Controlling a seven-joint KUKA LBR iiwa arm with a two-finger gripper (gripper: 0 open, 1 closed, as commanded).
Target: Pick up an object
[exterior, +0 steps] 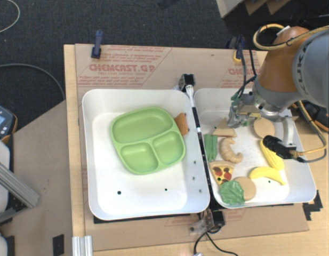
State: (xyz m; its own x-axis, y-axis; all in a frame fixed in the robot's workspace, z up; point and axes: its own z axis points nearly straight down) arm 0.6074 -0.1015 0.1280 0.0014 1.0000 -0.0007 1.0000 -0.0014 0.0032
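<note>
While the arm (292, 63) reaches in from the right of the frame, we see its claw (238, 116) low over the upper left part of the right bin (308, 188), right above a tan wedge (224, 130) that looks like a toy slice of bread or cheese. From this slanted camera view we cannot tell whether the claw is spread or pressed together, and we see nothing between its tips.

Candidates for the pick all lie in that right bin: a croissant (230, 150) just below the wedge, a green strip (210, 146) along the left wall, a pizza slice (223, 173), a green leaf (231, 193) touching a tan round piece (246, 188), a banana (268, 175), a corn cob (272, 156) under a black part of the arm's fittings, and a pale round disc (263, 128) beside the wrist.

We judge several risks from here. That wedge is thin and flat, so the claw could close above it or skid it away. Its neighbours sit close, so a descent slightly off target may nudge the croissant or pinch two things together. The nearby bin wall could also catch a tip.

Centre left of the frame, the left bin (100, 185) on the worktop (73, 143) holds a green divided plate (148, 140) and a small orange piece (181, 124) at its edge, well clear of the claw.
</note>
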